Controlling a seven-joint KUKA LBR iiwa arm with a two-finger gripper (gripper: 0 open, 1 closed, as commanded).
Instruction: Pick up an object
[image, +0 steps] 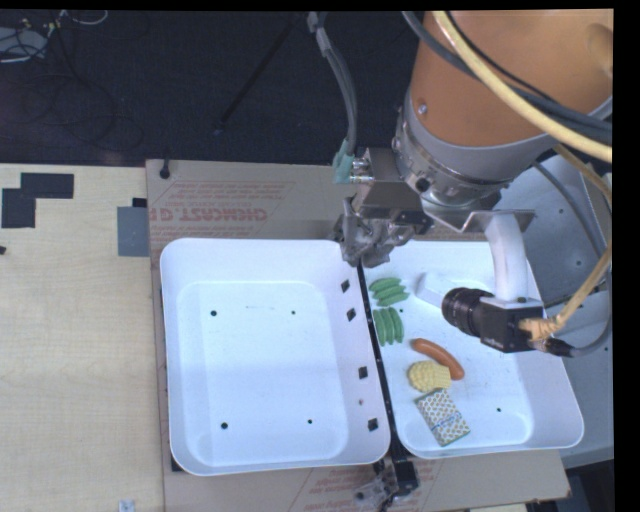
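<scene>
The left bin is the first of two white bins standing side by side. All the loose objects lie in the right bin.

Just right of the wall between the bins, the gripper hangs over the far left corner of the right bin. It is dark and seen from above, so I cannot tell how far open it is. No object shows in its grasp.

Nearest to it is a green bean pod, just below it in the view. A second pod lies a little nearer the camera. To their right lies a sausage, touching or nearly touching a yellow piece of corn. A checked packet sits below the corn.

Counted, that makes two bins, two pods, one sausage, one piece of corn and one packet, so five objects in all.

Since all five rest on the bin floor, I judge the step in hand to be the approach, with nothing picked up yet. The next move calls for settling on one object, most likely the closest pod. The gripper must then come down squarely over it, well clear of the bin wall, and close on it.
</scene>
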